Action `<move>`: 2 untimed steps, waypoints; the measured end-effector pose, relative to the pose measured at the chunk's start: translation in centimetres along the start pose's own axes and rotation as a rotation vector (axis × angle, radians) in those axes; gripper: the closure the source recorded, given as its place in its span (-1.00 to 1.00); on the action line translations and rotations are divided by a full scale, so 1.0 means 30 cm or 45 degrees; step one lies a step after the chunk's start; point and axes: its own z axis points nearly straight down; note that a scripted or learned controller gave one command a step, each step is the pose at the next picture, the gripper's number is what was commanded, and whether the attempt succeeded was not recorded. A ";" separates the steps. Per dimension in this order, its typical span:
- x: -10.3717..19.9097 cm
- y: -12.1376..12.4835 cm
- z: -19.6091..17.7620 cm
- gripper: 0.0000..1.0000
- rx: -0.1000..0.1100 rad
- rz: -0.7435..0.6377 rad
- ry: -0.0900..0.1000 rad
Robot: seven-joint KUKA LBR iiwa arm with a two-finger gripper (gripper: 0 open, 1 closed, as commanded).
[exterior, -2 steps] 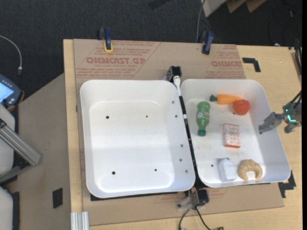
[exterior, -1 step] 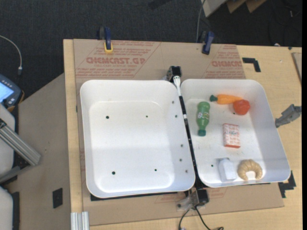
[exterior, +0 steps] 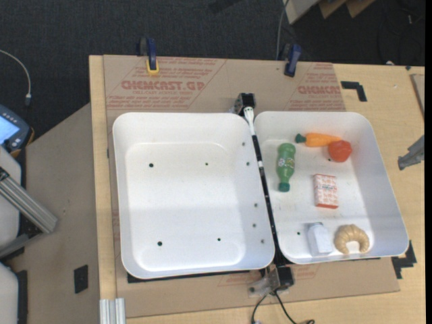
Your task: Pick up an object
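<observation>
The right bin [exterior: 378, 174] holds several objects. A green bottle [exterior: 286, 166] lies near its left wall. An orange carrot [exterior: 321, 140] and a red tomato [exterior: 339, 150] sit at the far side. A small orange-and-white carton [exterior: 326, 190] lies in the middle. At the near edge are a pale grey block [exterior: 319, 239] and a tan croissant [exterior: 352, 238]. A grey part of my gripper [exterior: 413, 155] pokes in at the right edge, outside the bin and apart from all the objects.
The left bin [exterior: 135, 181] sits beside the right one on a cardboard-covered bench. Two blue clamps [exterior: 150, 48] [exterior: 292, 57] stand at the bench's far edge. A black bracket and cable [exterior: 246, 104] sit between the bins' far corners.
</observation>
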 end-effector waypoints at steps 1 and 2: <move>0.009 0.005 0.500 -1.00 0.027 0.002 0.013; 0.001 0.017 0.435 1.00 0.003 0.002 0.001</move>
